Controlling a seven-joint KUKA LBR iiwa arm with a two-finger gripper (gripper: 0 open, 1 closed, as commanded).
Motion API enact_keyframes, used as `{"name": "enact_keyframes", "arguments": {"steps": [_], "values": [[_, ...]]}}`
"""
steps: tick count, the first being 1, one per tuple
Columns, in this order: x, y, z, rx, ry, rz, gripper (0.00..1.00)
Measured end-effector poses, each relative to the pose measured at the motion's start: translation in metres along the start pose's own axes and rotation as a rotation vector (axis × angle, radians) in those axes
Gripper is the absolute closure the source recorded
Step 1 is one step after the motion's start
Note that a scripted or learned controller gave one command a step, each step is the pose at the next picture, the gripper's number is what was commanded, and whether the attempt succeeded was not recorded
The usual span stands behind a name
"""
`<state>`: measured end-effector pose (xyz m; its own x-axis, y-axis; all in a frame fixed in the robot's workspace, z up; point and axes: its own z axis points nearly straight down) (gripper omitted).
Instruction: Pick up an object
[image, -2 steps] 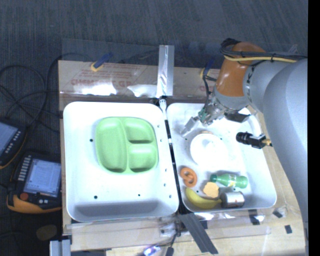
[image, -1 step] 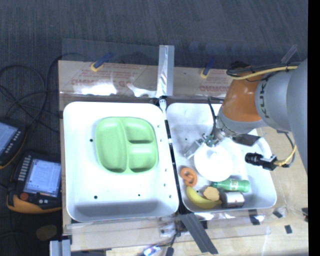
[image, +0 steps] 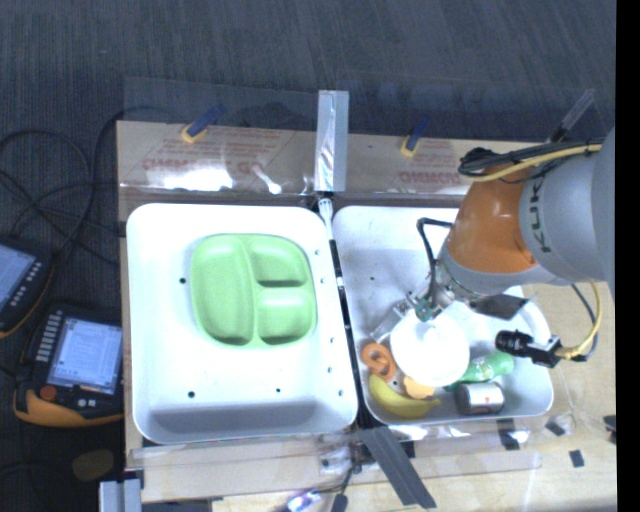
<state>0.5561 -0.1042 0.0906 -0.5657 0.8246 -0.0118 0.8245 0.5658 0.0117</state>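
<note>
While the arm (image: 545, 215) reaches in from the right, its orange band sits over the middle of the right bin (image: 375, 250) and its wrist points down toward the bin's front half. At the tip the gripper (image: 428, 308) hangs just above a white round disc (image: 430, 348), and whether it is open, closed or touching the disc cannot be told from this slant. No object can be seen held there. Around the disc, objects crowd the front of the bin: a small orange ring-shaped piece (image: 377, 356) lies to its left, a banana (image: 400, 402) curves along the front wall just below that, and an orange-tan lump peeks out under the disc's lower edge. To the disc's right lies a green object (image: 487, 367), partly covered by the disc, and in front of it a dark can (image: 479, 398) lies on its side near the bin's front right corner. A black cable fitting (image: 520, 343) juts from the arm above the green object. Across the divider, the left bin (image: 150, 300) holds a green tray (image: 253, 288) with three compartments, lying flat near the middle and well apart from the gripper. Behind both bins a clear sheet is clipped to the board, and two handheld screens (image: 75, 355) lie on the floor at far left.
</note>
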Motion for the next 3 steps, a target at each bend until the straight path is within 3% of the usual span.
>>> {"name": "enact_keyframes", "arguments": {"steps": [1,2,3], "values": [[0.038,-0.016,-0.093,0.013,0.012,0.129,0.0],[0.018,-0.074,-0.063,0.013,0.012,0.027,0.0],[0.009,-0.018,-0.019,-0.019,-0.017,0.174,0.0]]}}
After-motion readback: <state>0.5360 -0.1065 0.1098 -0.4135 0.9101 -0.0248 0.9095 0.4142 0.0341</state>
